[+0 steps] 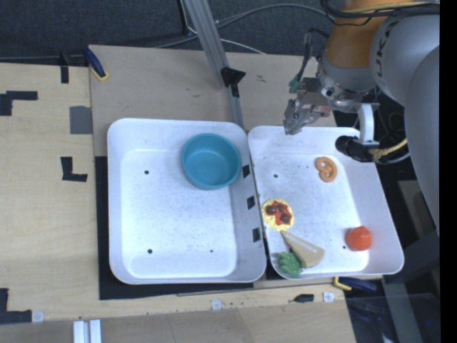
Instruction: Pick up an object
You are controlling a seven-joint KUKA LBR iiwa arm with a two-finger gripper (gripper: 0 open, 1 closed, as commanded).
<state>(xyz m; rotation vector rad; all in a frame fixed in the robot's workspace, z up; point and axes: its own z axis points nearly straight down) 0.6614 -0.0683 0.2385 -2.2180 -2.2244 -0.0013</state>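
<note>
The claw (294, 123) hangs at the far rim of the right bin (371, 191), near that bin's far left corner, below the arm's orange band (368, 6); whether it is parted or closed I cannot tell, and nothing shows gripped in it. Inside the right bin lie several small things: a brown pretzel (326, 168) toward the far side; a round yellow piece with red spots (278, 214) by the left wall; a tan wedge (303, 250) just nearer, its long axis slanting from upper left to lower right with the narrow tip pointing toward the yellow piece; a green lump (289, 264) touching the wedge at the near rim; an orange-red piece (358, 238) near the right corner. The left bin (143, 213) holds a blue bowl (210, 161), upright, at its far right.
</note>
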